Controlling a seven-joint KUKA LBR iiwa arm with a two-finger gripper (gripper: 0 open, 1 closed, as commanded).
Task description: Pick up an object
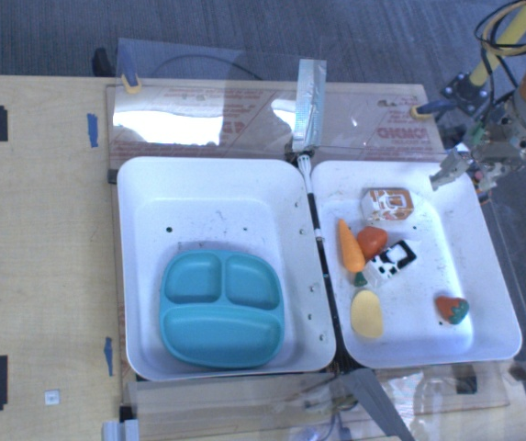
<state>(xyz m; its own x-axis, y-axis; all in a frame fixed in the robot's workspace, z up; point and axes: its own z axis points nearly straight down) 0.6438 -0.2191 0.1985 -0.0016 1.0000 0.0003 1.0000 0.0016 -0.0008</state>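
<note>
Overhead slanted view of the bench with two shallow white bins. The gripper [462, 168] sits at the upper right corner of the right bin [492, 246], just over its rim, and whether it is wide or narrow cannot be told from this view; nothing is seen held in it. The candidate objects lie in the right bin, below and to the view's left of the gripper: a white-and-orange carton-like toy [387, 204] is nearest, near the bin's far wall; a toy carrot [350, 246], a red-orange rounded toy [372, 241] and a black-and-white patterned piece [392, 260] crowd together at the bin's middle, touching or nearly so; a pale yellow oval toy [366, 313] lies toward the near edge, and a small red-and-green toy [453, 310] rests alone to the right. The left bin [143, 246] holds a teal divided plate [222, 308]. Likely hazards: a descent into the central cluster may pinch two items or push them apart without securing either; a descent from the present corner position may strike the bin rim; the rounded toys may slip from a two-finger closure.
</note>
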